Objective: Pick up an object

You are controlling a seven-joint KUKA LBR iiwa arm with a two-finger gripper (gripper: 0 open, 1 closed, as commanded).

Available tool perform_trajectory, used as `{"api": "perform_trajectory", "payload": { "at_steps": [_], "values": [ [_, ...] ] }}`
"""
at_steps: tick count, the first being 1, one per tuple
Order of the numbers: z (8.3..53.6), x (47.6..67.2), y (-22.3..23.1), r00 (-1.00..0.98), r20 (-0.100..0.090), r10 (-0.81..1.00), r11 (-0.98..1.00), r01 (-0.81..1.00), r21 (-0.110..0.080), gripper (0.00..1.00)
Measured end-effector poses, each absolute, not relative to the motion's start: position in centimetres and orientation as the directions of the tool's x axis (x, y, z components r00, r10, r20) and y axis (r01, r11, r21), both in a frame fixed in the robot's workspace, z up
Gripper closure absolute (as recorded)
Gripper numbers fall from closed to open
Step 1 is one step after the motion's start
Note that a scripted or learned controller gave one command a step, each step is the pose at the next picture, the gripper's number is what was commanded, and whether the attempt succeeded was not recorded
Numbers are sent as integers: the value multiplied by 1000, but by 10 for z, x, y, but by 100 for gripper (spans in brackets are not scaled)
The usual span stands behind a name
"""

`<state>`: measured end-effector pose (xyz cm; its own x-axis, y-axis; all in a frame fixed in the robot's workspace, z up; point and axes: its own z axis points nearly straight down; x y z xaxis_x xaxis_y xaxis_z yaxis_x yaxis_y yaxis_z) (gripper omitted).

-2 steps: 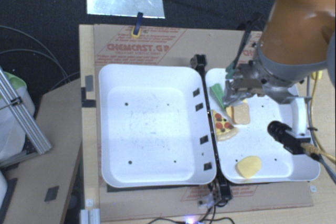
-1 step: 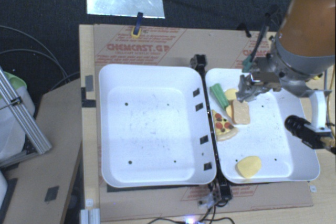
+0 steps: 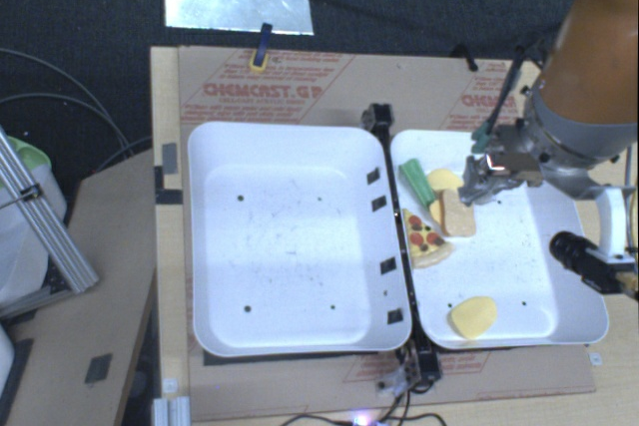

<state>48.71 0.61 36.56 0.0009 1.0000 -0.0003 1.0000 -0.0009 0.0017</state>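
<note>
Camera view looks down on two white bins on the surface. All the toys sit in the right bin [image 3: 574,314]; the left bin [image 3: 290,234] holds no toys. A green stick [image 3: 414,181], a small yellow lump [image 3: 444,181], a tan block [image 3: 457,214] and a pizza slice [image 3: 427,242] crowd together toward nine o'clock in the right bin, against the divider. A yellow lemon-like piece [image 3: 473,316] lies apart at six o'clock. The jaws [image 3: 486,177] hang just above the cluster, at about two o'clock from the tan block; whether they are spread or closed I cannot tell, and nothing is visibly between them. The tan block is the likeliest target. It looks light, rigid and smooth, probably plastic, so it may slip. Taking it across its narrow sides seems best, though the pizza slice touching it could be dragged along.
</note>
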Motion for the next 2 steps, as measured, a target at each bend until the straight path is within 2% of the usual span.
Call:
{"api": "perform_trajectory", "payload": {
  "at_steps": [1, 2],
  "values": [
    [391, 487, 63, -9, 2, 1000, 9, 1000, 4, 100],
    [420, 499, 77, -6, 1, 1000, 6, 1000, 6, 100]
  ]
}}
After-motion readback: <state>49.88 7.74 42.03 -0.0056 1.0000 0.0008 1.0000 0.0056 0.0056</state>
